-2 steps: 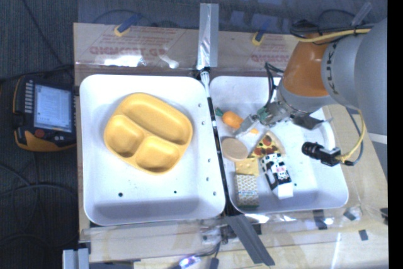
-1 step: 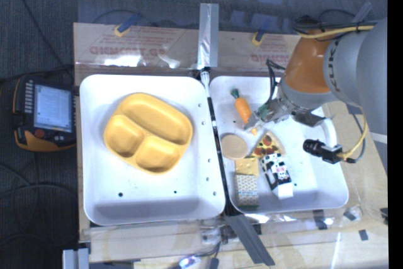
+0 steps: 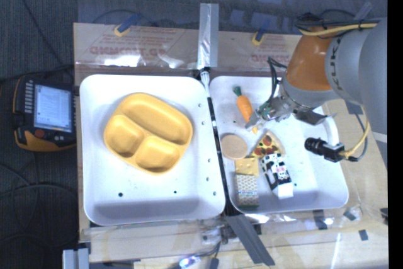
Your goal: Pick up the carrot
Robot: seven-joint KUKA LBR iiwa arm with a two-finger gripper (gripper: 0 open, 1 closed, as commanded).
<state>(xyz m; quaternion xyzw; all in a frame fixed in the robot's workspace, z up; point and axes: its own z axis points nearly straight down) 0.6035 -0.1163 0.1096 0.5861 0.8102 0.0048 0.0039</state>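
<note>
**Claw close beside the carrot, grasp not confirmed**

The claw (image 3: 267, 115) hangs low in the right bin (image 3: 327, 195), and the carrot (image 3: 244, 106) lies just to its left in the picture, near the upper left corner of this bin, with the green top pointing away toward the far wall. The orange body seems very near to the claw tip, but nothing shows between the fingers, so I cannot tell if the claw is released or clenched.

Below the claw lie several other toys: a pizza slice (image 3: 269, 144) directly under it, a round brown disc (image 3: 233, 147) down and to the left, a yellow cracker (image 3: 246, 165), and a black and white piece (image 3: 276, 173) further down. Far to the left of the claw, in the left bin (image 3: 94, 198), sits a yellow tray (image 3: 148, 131).

In my judgement the main risk is a miss: the carrot is narrow and rounded, so if the claw comes down a little off centre, one finger can push it sideways toward the bin wall and it rolls away. The pizza slice is also close, and a closing finger may catch its edge in place of the carrot
</note>
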